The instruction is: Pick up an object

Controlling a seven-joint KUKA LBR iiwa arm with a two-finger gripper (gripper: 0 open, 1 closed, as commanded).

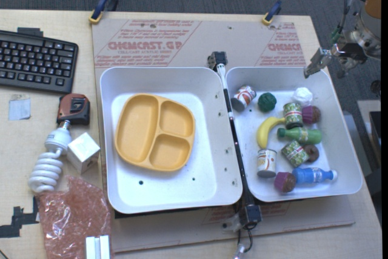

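Water bottle (313, 176) near bin rim (348, 130); end effector (324, 60) open, above far-right corner.

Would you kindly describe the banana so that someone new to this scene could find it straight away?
Look at the right-hand white bin, the one crowded with small toy groceries. Near its middle, towards the divider between the two bins, lies the banana, with a small can just below it. It is the only yellow, curved item there; its neighbours are green, purple, white or blue.
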